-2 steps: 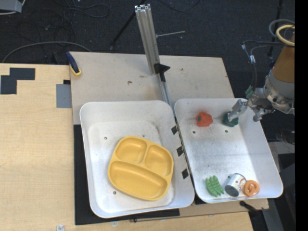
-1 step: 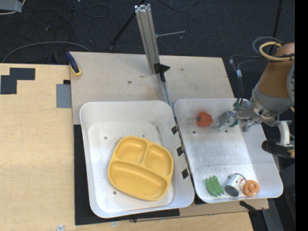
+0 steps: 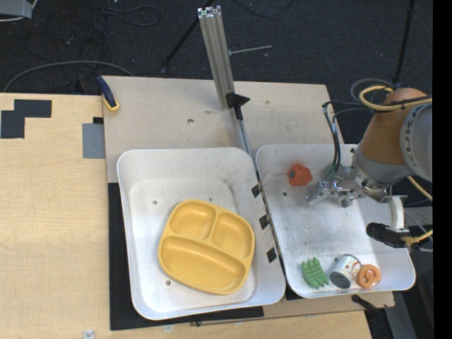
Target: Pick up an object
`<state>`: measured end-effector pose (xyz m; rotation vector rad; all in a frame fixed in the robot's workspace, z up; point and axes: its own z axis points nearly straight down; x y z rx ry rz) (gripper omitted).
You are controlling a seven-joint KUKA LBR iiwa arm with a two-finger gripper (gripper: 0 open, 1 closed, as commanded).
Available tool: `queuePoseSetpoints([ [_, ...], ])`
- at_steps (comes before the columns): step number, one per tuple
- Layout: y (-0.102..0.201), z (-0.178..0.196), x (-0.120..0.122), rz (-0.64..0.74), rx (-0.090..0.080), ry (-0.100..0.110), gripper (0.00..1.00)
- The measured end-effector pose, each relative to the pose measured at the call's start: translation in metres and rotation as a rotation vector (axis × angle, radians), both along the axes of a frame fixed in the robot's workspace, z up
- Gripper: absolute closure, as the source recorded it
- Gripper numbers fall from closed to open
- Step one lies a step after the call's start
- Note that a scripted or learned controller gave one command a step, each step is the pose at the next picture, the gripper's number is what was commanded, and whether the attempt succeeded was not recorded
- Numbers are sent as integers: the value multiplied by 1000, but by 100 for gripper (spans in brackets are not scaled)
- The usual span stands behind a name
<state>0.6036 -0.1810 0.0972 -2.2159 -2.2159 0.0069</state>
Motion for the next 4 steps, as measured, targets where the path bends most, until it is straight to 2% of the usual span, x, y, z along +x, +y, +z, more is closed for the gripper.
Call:
queuePoseSetpoints([
  [1, 0, -6, 1, 0, -2, -8, 0],
  [2, 1, 5, 3, -1, 1, -12, 100],
  [4, 0, 131, 3, 2, -3, -12, 100],
])
